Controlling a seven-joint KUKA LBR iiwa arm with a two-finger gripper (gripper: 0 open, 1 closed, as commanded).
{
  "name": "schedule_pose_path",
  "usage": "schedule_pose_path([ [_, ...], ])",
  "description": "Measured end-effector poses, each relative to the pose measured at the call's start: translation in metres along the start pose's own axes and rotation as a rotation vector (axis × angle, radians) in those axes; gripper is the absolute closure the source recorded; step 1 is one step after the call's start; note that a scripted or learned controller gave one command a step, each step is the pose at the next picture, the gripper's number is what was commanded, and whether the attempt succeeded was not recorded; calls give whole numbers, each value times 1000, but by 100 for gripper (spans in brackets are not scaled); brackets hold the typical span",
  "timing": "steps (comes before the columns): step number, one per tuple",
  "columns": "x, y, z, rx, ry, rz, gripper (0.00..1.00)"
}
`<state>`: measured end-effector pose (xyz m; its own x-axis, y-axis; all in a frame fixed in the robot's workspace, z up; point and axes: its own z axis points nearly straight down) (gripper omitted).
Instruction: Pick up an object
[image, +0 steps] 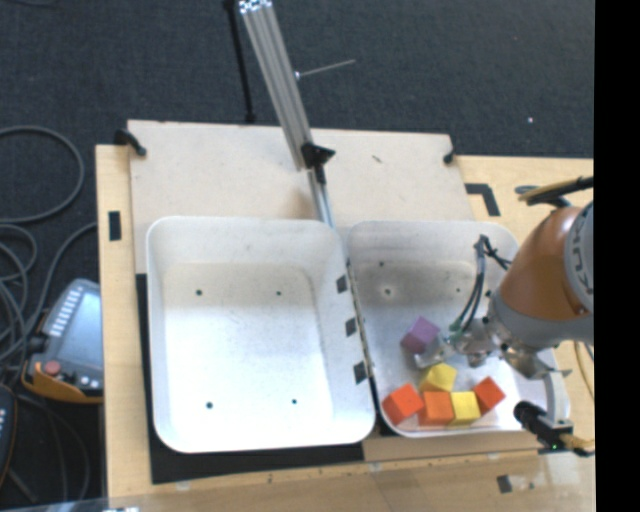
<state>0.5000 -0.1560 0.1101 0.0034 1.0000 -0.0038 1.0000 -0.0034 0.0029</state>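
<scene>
Camera view shows you the gripper (452, 347) low in the right bin (400, 250), beside the purple block (422, 333) near its front edge, jaw state unclear, and the crowded blocks (440, 400) there could make a grasp slip.

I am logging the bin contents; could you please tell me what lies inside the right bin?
Inside the right bin lie a purple block, two yellow blocks and three orange blocks. The arm covers the bin's right side, hiding anything beneath it.
</scene>
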Motion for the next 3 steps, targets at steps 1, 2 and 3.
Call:
schedule_pose_path([
  [1,43,45,13,-2,3,-10,0],
  [2,39,44,2,-1,2,-12,100],
  [3,36,27,-1,-2,1,-3,100],
])
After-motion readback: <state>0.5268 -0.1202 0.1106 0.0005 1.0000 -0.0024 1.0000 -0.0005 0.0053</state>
